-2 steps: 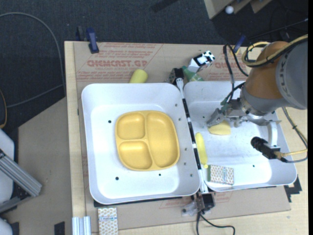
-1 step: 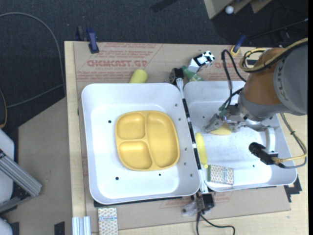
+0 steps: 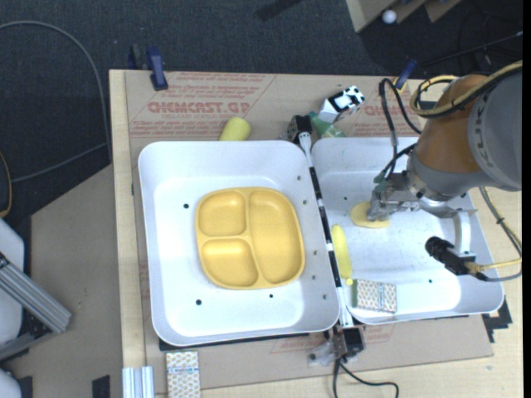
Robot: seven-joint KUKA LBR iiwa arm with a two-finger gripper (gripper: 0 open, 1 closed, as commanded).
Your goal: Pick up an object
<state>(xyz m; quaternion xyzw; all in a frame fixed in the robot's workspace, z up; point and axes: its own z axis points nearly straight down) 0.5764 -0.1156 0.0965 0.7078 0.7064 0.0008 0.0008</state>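
low in the right bin (image 3: 406,264), the gripper (image 3: 380,208) is sitting at a pale yellow disc (image 3: 362,217), apparently grasping; open or closed, i cannot tell. next: closing firmly, lifting straight.

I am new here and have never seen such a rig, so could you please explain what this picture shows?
It is one picture from a camera fixed above a bench, looking down at a slant. The grey machine with the orange band is a robot arm reaching in from the right. Its tip carries a gripper for picking things up. Two shallow white bins sit side by side. The left bin holds a yellow divided plate. In the right bin the gripper is down at a small pale yellow flat piece; whether it holds it I cannot tell. A yellow banana-shaped thing lies along that bin's left edge, and a patterned packet lies near its lower left corner.
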